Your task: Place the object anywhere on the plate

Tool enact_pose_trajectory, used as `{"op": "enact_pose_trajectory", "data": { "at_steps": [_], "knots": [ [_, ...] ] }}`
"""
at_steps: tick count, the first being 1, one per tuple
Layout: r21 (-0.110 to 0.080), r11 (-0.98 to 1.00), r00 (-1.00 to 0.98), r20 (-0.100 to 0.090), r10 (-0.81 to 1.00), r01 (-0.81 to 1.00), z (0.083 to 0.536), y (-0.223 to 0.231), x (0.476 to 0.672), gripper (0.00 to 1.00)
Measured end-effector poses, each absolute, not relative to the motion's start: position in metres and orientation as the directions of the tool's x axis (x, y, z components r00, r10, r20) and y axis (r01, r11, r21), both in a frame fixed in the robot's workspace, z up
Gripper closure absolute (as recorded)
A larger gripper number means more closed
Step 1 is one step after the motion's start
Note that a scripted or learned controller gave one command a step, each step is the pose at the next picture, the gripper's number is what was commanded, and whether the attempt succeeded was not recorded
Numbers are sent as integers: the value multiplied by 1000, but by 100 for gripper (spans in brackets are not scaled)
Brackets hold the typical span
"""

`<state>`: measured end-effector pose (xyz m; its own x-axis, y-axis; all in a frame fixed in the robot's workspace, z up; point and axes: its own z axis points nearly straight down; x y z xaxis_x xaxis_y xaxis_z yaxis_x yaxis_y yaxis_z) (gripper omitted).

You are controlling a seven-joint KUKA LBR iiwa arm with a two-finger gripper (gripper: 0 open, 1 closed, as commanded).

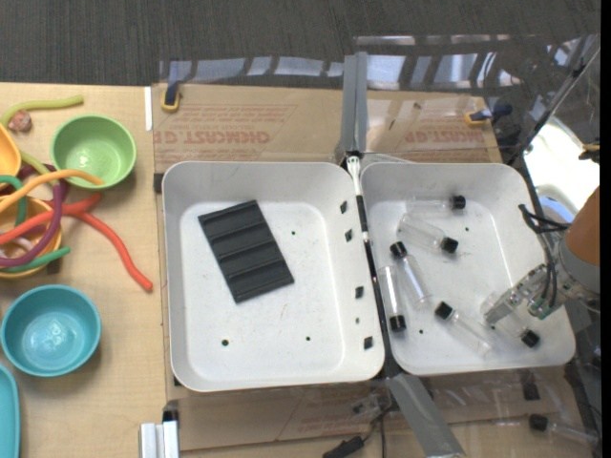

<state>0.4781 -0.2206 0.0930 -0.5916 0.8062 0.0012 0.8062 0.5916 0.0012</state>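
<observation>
On the left, the wooden worktop (pixel 110 375) carries a green bowl (pixel 93 151) at 11 o'clock and a teal bowl (pixel 50 330) at 8 o'clock. A tangle of coloured cords (pixel 57 213) in orange, red, purple and green lies between them and spills out of a yellow dish cut off by the left edge.

Next comes the left bin (pixel 175 256), which sits on brown cardboard (pixel 258 122). The plate (pixel 245 251), a black ridged slab, lies flat on the bin's floor toward 10 o'clock. It is turned at a slant, with its long side running from 11 to 5 o'clock.

The right bin (pixel 430 171) touches the left bin along a shared edge and holds several clear tubes with black caps. One tube (pixel 431 204) lies at 12 o'clock and a second (pixel 425 231) just below it. Two more (pixel 409 273) run side by side at 9 o'clock, close to the bin's left wall. Another tube (pixel 466 330) lies at 6 o'clock. None of the tubes touches the plate, and all are well apart from it.

The gripper (pixel 516 305) sits low in the right bin at 4 o'clock, tilted, and reaches in from the right wall. A black cap (pixel 530 338) lies just beside it. Its tips blend with the clear plastic around them, so I cannot tell whether it is spread, closed or pinching anything.
</observation>
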Motion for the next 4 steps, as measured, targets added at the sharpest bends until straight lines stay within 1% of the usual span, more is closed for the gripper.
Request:
{"op": "enact_pose_trajectory", "data": {
  "at_steps": [1,2,3,4],
  "knots": [
    [0,499,-499,-2,867,867,216,-222,479,100],
    [0,611,-611,1,792,792,141,-222,478,100],
    [1,701,-701,1,713,713,91,-220,478,100],
    [0,656,-656,-2,755,755,227,-222,479,100]
  ]
}}
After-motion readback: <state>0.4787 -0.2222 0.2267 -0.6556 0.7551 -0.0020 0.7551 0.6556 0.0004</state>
